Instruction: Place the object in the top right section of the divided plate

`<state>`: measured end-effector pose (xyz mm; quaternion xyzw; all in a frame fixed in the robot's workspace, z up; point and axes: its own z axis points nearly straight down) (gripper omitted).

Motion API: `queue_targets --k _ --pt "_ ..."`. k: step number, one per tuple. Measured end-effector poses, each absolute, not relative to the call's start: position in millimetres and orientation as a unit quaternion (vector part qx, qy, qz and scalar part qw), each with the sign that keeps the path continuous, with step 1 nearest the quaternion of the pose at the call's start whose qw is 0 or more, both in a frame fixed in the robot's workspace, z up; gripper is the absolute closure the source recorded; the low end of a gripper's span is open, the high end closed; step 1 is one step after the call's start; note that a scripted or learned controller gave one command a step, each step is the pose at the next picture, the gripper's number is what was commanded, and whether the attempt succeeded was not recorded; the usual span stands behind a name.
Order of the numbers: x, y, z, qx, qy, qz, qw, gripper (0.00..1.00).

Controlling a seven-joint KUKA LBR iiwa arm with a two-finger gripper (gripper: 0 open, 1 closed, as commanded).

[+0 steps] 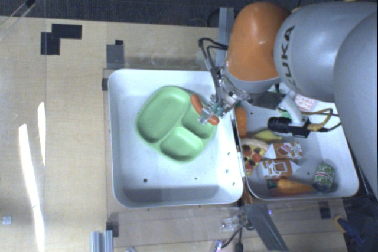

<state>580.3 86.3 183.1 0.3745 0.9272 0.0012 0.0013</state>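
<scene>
An orange object (196, 104) is seen at the right edge of the green divided plate (168, 118), over its upper right section, with the gripper (211, 112) right at it. Whether the jaws are clamped on it cannot be told. The placing step is judged to be in hand; release and a clear lift are called for next. Toy food packets (277, 159) are crowded in the right bin (348, 183), well apart.

Hidden and unclear parts

The arm (307, 50) covers the upper half of the right bin (348, 186) and runs off at three o'clock; the gripper (211, 110) hides the green plate's (171, 121) top right section (finger spacing too small to tell).
</scene>
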Motion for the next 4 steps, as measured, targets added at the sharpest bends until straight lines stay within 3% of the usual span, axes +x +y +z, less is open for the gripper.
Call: queue_targets --k 1,2,3,4 --pt "553.6 80.1 182.0 0.377 0.926 -0.0002 -0.001 1.0" --pt "569.6 53.0 183.6 0.36 0.933 0.0012 0.002 1.0" --pt "506.2 87.5 295.5 0.296 0.955 0.0017 0.003 1.0" --pt "489.4 97.3 418.3 0.25 0.968 0.0017 0.003 1.0"
